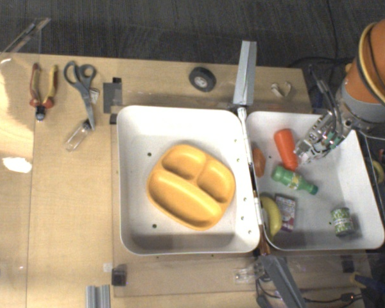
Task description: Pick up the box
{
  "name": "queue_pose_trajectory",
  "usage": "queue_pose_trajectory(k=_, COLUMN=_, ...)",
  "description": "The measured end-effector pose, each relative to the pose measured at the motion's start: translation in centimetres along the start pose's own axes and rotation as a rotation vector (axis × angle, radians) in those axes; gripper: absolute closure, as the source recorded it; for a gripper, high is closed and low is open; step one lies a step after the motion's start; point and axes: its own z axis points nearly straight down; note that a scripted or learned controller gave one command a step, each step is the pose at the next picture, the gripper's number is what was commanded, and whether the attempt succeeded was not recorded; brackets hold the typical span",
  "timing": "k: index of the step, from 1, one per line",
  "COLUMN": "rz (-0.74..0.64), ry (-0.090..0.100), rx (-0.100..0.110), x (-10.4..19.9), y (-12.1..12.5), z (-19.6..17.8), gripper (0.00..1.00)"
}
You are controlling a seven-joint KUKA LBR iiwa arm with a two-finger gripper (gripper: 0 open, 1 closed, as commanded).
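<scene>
Camera view: my gripper [306, 151] hovers just right of the orange carrot [285, 147], fingers' spread I cannot tell; box [286, 211] lies below, untouched.

I'm looking at a lab workshop: a plywood counter [51, 204] with pliers [41, 88], scissors [83, 85] and a tape roll [202, 79] beside two white bins [135, 172], over dark carpet [147, 11].

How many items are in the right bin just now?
6: carrot near the top left, a red piece at the left wall, green bottle mid-bin, banana and box bottom left, can bottom right. The hand may hide more.
</scene>
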Motion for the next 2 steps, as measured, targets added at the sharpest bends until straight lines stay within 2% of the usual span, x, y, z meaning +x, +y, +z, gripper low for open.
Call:
queue_pose_trajectory(k=1, rz=0.429, ry=0.002, rx=0.002, x=1.8, y=4.4, z=6.0, gripper=1.0)
queue_pose_trajectory(k=2, rz=-0.193, ry=-0.003, rx=-0.003, x=2.2, y=3.5, z=-0.1, gripper=1.0)
